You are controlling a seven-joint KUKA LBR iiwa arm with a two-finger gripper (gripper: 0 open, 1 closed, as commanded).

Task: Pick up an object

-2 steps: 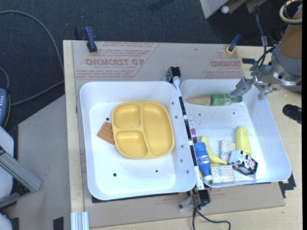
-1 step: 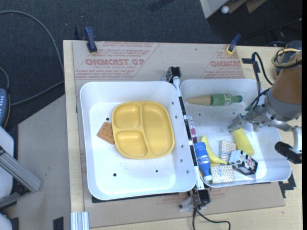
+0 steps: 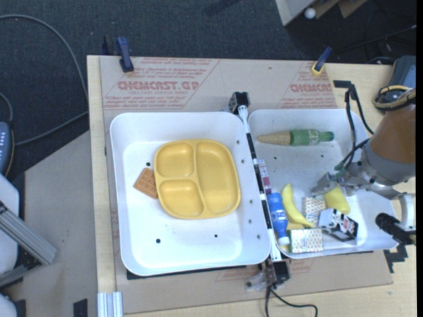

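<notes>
Camera view: the gripper (image 3: 332, 189) hangs low in the right white plastic bin (image 3: 297, 121), lower right of frame, over a small yellow block (image 3: 336, 200) amid clutter; its grip state I cannot tell. Neighbouring curved yellow banana (image 3: 295, 207) could jostle, spoiling the grasp.

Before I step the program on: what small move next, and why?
Probably a short, straight descent: the gripper hangs over the right bin, just above the small yellow object beside the banana, so little sideways correction looks necessary.

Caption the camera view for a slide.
Gripper low in the right bin near a banana; yellow divided plate in the left bin.
</notes>
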